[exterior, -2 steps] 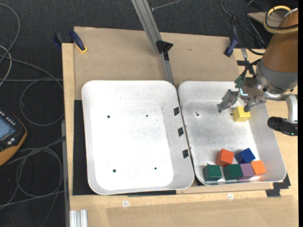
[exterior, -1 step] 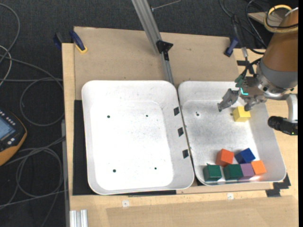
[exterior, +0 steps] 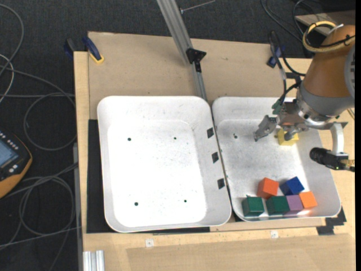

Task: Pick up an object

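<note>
The tool hangs over the right bin beside a yellow block; its grip cannot be told, and nothing is lifted yet.

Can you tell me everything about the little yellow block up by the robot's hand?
The yellow block is a small cube-like piece, pale yellow and plain, its material unclear. It sits in the right bin, in the upper part, far from the cluster of colored blocks at the bottom. The gripper is directly above it and hides its top part, so only its lower faces show. Whether the gripper touches it cannot be told.
</note>
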